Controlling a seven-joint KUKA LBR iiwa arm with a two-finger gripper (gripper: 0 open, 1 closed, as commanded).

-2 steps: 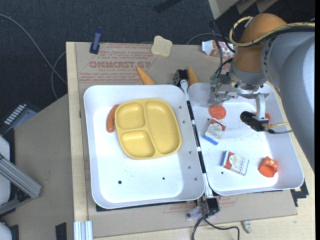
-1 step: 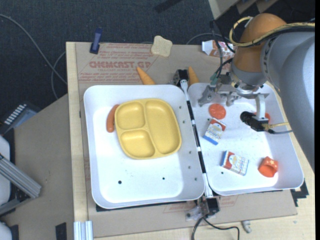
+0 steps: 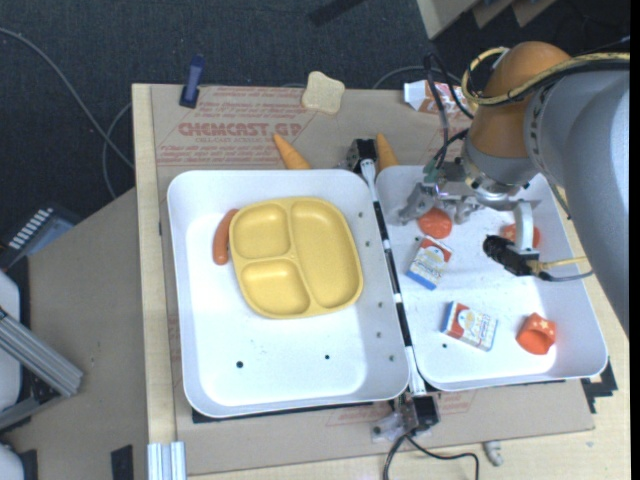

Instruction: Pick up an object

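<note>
- Your arm [image 3: 560, 98] comes in from the right and hangs over the far end of the right bin [image 3: 575, 353], orange band showing above the wrist.
- The gripper [image 3: 455, 200] sits low over that bin's far-left part. Honestly can't tell how wide it's open, or whether it has anything; the hardware there is a jumble from this angle.
- Right by the gripper there's a flat red-orange piece [image 3: 436, 224] on the bin floor. Touching or just beside, can't say.
- Just nearer than that lies a small white and blue carton [image 3: 429, 265] with a red picture on it, tilted.
- Further toward you, mid-bin, is a second little carton [image 3: 469, 326], red and white, lying flat.
- To its right sits an orange chunky toy [image 3: 536, 335], near the right wall.
- Another orange bit [image 3: 526, 234] peeks out by the black part of the tool, mostly hidden.
- The left bin [image 3: 280, 378] holds a yellow divided tray [image 3: 296, 256] with three compartments.
- A toy hot dog [image 3: 221, 237] lies tucked against the tray's left edge.
- Outside the bins, on the cardboard at the far side, you've got a toy carrot [image 3: 290, 152], a slice of toy bread [image 3: 323, 91] and a blue clip-like thing [image 3: 191, 80].
</note>
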